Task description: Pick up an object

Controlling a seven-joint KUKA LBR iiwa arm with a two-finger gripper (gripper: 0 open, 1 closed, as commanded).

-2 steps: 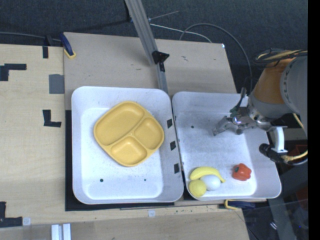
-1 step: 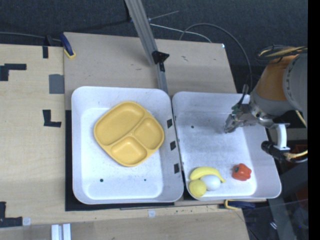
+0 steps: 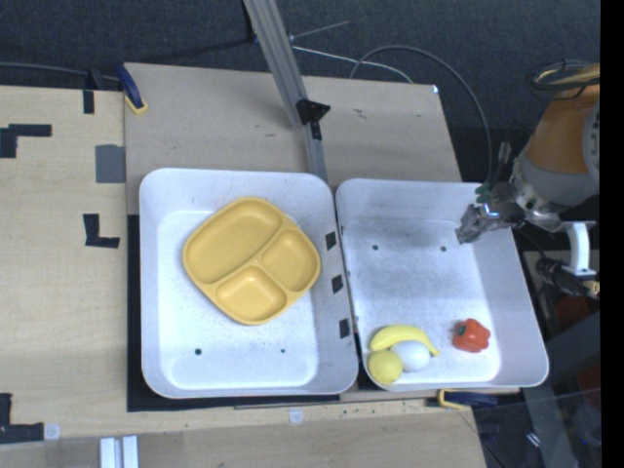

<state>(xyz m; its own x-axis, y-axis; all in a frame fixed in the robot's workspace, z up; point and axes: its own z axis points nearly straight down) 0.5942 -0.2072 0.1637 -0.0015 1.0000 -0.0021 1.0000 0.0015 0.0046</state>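
You are at the very start of this pick: nothing has been lifted yet. The hand (image 3: 475, 224) hangs over the far right edge of the right bin (image 3: 419, 252), near that bin's upper right corner, and nothing sits between its tips. From this slanted overhead view you cannot tell whether it is spread or closed, since it shows as a small dark shape under the grey wrist.

The things you could pick all lie along the near edge of the same bin, well apart from the hand. A banana (image 3: 402, 336) curves over a white ball (image 3: 415, 356), with a yellow lemon (image 3: 384, 367) touching them on the left, close to the bin's near left corner. A red pepper (image 3: 472, 335) sits alone just to the right of that cluster, with bare bin floor around it.

The left bin (image 3: 166, 359) holds a yellow divided plate (image 3: 252, 259), lying flat and out of the arm's current reach line.

What is left is everything: choosing a target, moving over it, descending, closing and lifting. The pepper looks the easiest candidate, being clear of neighbours; the clustered three would likely crowd a grasp.
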